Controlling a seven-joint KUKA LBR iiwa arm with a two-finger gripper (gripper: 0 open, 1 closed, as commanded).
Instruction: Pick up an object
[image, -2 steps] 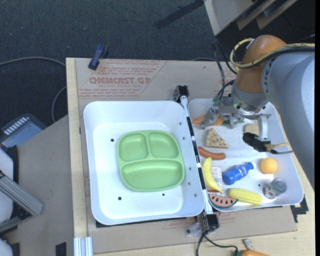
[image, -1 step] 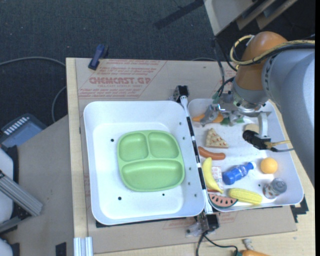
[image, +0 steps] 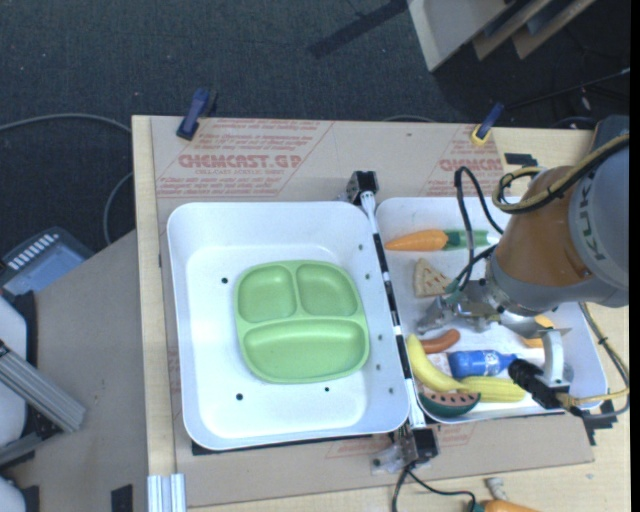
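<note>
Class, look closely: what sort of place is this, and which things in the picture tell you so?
Probably a robotics lab: a robot arm reaches over two white bins, toy food such as a carrot lies below it, and cables trail across the floor.

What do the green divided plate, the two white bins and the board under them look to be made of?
Green plate: likely moulded plastic, matte, one even colour with soft rounded dividers.
White bins: probably thin formed plastic, smooth with a slight sheen and rounded rims.
Board: seems a sheet with brown paper masking, flat and dull, printed with red lettering.
</note>
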